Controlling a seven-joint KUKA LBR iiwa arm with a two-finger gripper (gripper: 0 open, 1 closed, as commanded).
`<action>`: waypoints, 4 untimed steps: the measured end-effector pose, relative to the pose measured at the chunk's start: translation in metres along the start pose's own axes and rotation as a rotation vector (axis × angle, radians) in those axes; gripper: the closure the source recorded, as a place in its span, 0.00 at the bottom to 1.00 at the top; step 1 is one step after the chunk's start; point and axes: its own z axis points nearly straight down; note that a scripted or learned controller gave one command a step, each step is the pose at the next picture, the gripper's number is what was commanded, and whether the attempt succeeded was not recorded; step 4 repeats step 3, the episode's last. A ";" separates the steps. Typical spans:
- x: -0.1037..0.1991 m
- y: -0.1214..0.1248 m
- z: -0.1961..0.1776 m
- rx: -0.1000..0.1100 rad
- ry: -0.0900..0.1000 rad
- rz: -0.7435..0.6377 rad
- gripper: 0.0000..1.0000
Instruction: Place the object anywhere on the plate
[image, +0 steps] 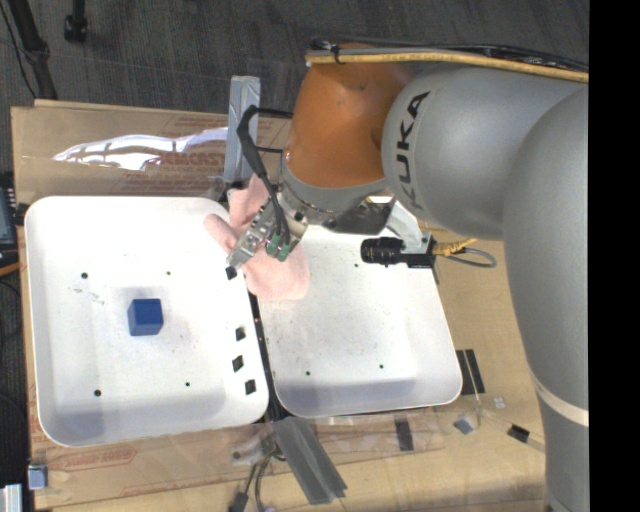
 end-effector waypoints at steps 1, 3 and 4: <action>0.055 0.024 0.001 0.000 0.000 -0.404 1.00; 0.099 0.046 0.004 0.000 0.000 -0.615 0.00; 0.099 0.046 0.004 0.000 0.000 -0.615 0.00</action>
